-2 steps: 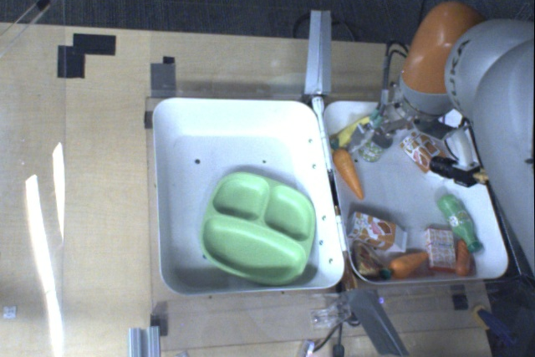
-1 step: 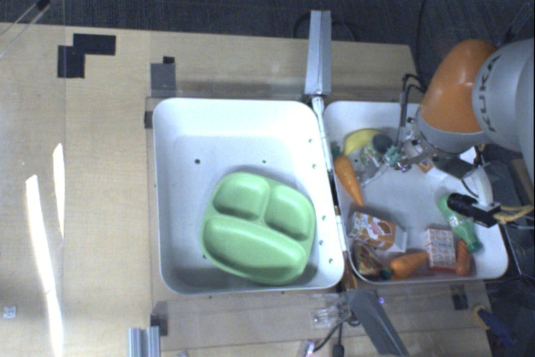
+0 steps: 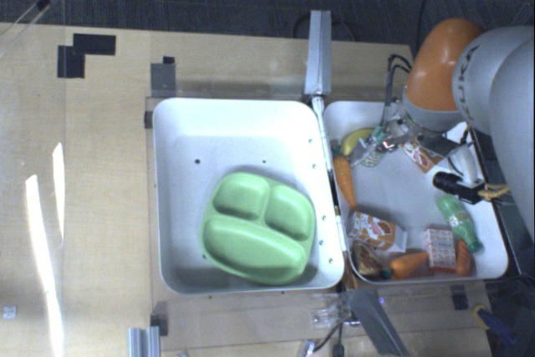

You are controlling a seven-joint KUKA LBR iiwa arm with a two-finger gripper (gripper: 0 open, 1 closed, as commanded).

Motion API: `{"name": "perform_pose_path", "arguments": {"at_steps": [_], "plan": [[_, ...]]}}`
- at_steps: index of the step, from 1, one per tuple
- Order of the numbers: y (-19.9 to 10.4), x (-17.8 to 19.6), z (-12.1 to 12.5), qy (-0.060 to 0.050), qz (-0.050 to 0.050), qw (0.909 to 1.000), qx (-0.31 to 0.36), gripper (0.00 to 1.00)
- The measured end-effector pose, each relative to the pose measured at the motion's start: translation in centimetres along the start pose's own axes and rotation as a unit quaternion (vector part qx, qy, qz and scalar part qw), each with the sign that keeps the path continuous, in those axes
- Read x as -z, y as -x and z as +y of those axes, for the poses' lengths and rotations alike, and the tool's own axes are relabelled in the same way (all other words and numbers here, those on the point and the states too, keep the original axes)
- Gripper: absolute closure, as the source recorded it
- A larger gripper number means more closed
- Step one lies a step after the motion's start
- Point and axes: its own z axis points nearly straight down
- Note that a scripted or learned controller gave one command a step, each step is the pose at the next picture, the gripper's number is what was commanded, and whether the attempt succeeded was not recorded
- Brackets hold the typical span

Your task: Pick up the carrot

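Note:
An orange carrot [image 3: 343, 181] lies lengthwise along the left wall of the right bin [image 3: 418, 188]. My gripper [image 3: 373, 148] hangs low over the back left part of that bin, just right of and behind the carrot's upper end, close to a yellow banana [image 3: 354, 138]. Nothing shows between the gripper and the carrot, which rests on the bin floor. A second orange, carrot-like piece [image 3: 407, 264] lies at the bin's front edge.
The right bin also holds a patterned snack packet [image 3: 373, 231], a red and white box [image 3: 438, 246], a green bottle [image 3: 458, 219] and a packet [image 3: 420, 153] under the wrist. In the left bin [image 3: 192, 146] sits a green divided plate [image 3: 259, 226]. A metal divider post [image 3: 318, 54] stands between the bins.

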Motion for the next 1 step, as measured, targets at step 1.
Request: {"name": "perform_pose_path", "arguments": {"at_steps": [1], "plan": [[0.42,0.06,-8.2,-0.002,0.002,0.9987,-0.05,0.0]]}}
